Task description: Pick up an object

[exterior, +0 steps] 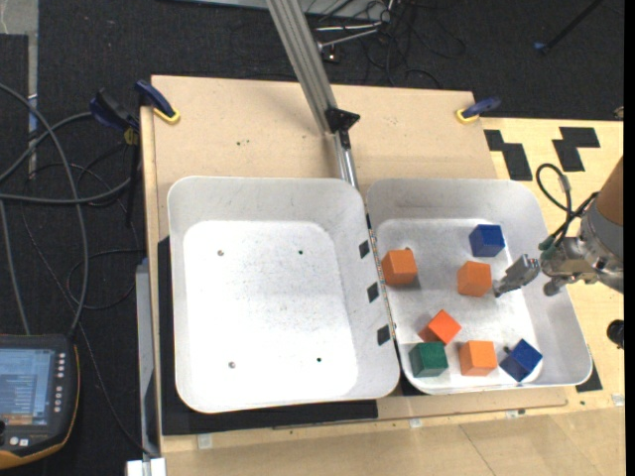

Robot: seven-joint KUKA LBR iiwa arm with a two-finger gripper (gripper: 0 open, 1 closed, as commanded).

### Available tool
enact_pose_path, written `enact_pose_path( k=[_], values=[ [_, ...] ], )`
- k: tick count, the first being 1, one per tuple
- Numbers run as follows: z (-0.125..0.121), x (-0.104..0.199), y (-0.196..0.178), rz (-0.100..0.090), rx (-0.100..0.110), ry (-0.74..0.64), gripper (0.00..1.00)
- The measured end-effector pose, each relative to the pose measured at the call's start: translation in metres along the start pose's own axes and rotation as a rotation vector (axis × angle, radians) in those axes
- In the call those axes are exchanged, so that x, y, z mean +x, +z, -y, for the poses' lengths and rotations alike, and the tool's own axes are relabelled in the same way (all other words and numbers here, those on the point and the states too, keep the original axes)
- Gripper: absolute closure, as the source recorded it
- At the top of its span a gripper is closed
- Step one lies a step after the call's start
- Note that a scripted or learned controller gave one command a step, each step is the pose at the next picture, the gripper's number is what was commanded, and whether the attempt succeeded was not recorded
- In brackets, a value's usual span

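We see the gripper (pixel 512 276) just beside an orange cube (pixel 474 279) in the right bin (pixel 437 201), fingers apart, holding nothing. We judge the cube light, rigid; pinch opposite flat faces.

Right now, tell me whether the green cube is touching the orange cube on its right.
Apart. The camera view shows a strip of white bin floor between the green cube and the orange cube.

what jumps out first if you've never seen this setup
The bright blocks scattered in the right bin: four orange, two blue and a green block near its front edge. Next, the gripper reaching in from the right, close beside an orange block. The left bin is a big white expanse beside them.
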State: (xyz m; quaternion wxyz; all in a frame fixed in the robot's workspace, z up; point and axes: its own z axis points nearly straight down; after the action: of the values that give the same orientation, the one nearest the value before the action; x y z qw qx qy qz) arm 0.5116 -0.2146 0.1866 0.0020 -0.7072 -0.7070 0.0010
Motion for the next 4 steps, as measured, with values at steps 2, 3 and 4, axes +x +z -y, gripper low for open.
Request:
enact_pose_path(
  k=[2, 3, 4],
  values=[
    [-0.006, 0.005, 0.093, 0.002, -0.003, 0.000, 0.00],
    [-0.007, 0.005, 0.081, 0.002, -0.007, 0.000, 1.00],
    [0.000, 0.009, 0.030, 0.004, -0.010, -0.002, 1.00]
  ],
)
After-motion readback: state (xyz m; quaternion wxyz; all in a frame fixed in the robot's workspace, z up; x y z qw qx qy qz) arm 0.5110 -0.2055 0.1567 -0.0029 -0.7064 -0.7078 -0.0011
